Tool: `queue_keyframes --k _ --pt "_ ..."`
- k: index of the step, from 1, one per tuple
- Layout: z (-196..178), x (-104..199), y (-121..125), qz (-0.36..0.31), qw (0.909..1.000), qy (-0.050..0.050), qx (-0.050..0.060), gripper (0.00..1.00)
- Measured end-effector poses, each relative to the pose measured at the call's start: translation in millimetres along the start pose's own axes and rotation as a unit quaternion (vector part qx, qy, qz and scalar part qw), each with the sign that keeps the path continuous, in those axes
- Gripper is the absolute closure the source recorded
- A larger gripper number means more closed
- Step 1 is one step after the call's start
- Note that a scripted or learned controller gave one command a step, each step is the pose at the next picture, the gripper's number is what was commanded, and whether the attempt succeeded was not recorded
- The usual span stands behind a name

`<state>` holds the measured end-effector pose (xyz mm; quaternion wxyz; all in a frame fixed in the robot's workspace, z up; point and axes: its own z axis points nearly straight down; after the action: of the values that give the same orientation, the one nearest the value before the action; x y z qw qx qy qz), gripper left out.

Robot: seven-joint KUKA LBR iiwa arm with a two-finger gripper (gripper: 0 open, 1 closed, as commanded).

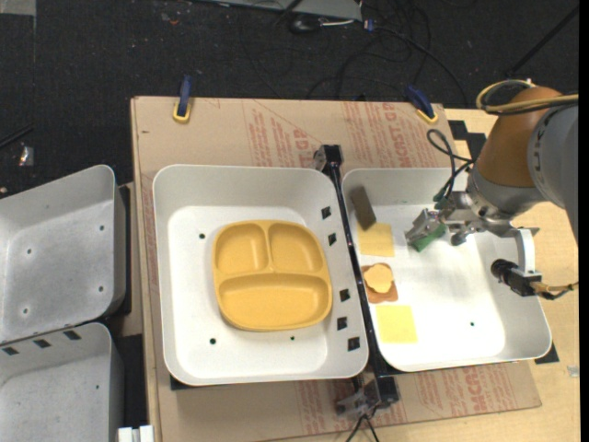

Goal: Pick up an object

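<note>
The gripper hangs over the upper part of the right bin, and its green-tipped fingers point toward the view's left. Whether they are spread or pressed together I cannot tell, because they are small and partly covered by the wrist. Nothing is seen between them.

The possible objects lie to the view's left of the gripper, along the wall that divides the bins. Nearest is a pale yellow square piece, just beside the fingertips. Above it, a dark brown block rests at a slant. Further down from the gripper are a small round orange piece on a brown base and then a bright yellow square. In the left bin, well apart from the gripper, a yellow divided plate lies flat.

In my judgement the step in hand is the approach to a target, most likely the pale yellow square. It looks thin and flat, so the fingers should come down open and straddle two opposite edges, low enough to catch it. The dividing wall is close on that side, so the far finger needs room; a grasp across the other direction may be safer. The brown block touches or nearly touches the square, and it may be pushed.
</note>
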<state>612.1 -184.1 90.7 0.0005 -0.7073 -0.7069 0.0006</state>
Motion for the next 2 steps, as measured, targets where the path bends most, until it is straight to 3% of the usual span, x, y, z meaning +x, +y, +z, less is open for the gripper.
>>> queue_keyframes --k 1,2 --pt "-12 0 1 0.0 1.0 -0.001 -0.002 1.0" --pt "-56 -3 -1 0.001 1.0 -0.001 -0.003 1.0"
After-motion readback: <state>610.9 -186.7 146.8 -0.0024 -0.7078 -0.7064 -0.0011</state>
